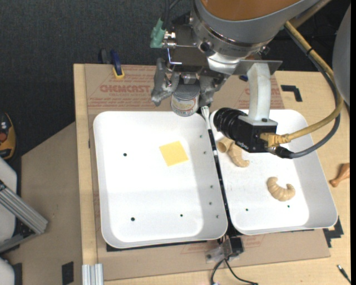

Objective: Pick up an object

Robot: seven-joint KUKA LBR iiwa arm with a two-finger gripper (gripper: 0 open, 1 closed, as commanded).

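**Two bins, three loose items; gripper state undetermined**

You had a brown board [89, 167] with red lettering laid under both bins. Your left bin [144, 195] and right bin [311, 183] sat side by side, with their rims meeting along the middle. Your arm [239, 16] reached in from the right, high over the far edge. Its gripper [184, 103] hung over the far rim of the left bin, near the corner beside the right bin. You could not tell from this view whether it was spread or closed.

A flat yellow square [173, 153] lay near the middle of the left bin, apart from the gripper. The far tan curl [238, 158] lay in the right bin close to the shared rim, partly covered by the robot. The near tan curl [281, 190] lay toward that bin's middle, apart from the first. A blue-and-yellow clamp [115, 64] sat at the board's far edge.
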